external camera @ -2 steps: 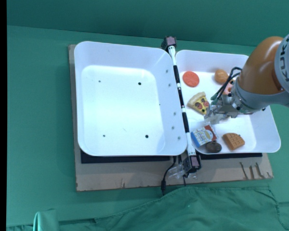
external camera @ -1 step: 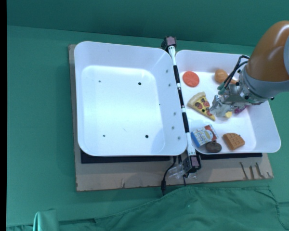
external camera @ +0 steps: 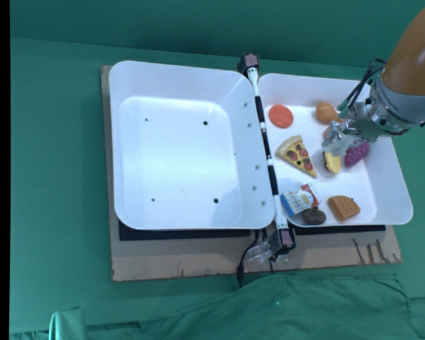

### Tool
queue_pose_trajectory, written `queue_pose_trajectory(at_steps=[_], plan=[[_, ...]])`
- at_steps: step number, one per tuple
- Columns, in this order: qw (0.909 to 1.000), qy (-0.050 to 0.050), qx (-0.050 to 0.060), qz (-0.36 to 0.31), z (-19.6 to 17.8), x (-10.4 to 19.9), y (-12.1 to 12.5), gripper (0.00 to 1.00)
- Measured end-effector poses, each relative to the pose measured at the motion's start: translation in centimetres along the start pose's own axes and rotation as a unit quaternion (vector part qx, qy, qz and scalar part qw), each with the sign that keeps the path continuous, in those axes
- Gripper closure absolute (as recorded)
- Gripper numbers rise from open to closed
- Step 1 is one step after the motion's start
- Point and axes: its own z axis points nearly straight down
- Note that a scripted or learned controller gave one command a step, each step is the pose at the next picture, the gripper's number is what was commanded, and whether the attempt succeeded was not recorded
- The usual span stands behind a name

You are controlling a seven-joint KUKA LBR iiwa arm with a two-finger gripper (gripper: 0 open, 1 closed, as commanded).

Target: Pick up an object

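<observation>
My gripper (external camera: 337,142) hangs low in the right bin (external camera: 384,190), reaching in from the right. Directly below and touching its tip lies a yellow cheese wedge (external camera: 332,163). A purple bunch of grapes (external camera: 357,153) sits just to the right of that tip. An orange piece (external camera: 326,112) lies just behind the gripper. Further left are a red disc (external camera: 280,115) and a pizza slice (external camera: 296,154). Toward the front of the bin lie a blue and white packet (external camera: 297,202), a dark donut (external camera: 313,217) and a waffle (external camera: 343,207).
The left bin (external camera: 177,154) is a bare white tray with a few dark dots. A black and white bar (external camera: 264,144) runs between the two bins. Both stand on a cardboard sheet (external camera: 184,264) over green cloth.
</observation>
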Motion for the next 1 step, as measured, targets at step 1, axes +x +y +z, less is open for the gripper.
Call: queue_pose_trajectory(at_steps=[1], plan=[[1.0,0.0,-0.001,0.0,-6.59,-0.34,0.34,1.0]])
